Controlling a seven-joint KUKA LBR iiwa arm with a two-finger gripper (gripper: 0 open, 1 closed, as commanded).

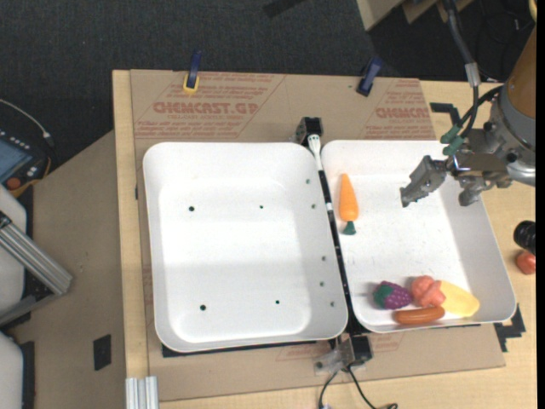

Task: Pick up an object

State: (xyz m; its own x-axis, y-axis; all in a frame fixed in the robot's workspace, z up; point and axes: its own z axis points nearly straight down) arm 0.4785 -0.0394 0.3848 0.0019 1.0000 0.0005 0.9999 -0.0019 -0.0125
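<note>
The tool is held above the right bin with its fingers apart and nothing between them. A carrot lies well to its left, reachable for picking.

The arm is cut off by the frame's edge at three o'clock. At five o'clock in the right bin, the sausage overlaps the yellow piece, hiding its lower edge.
</note>
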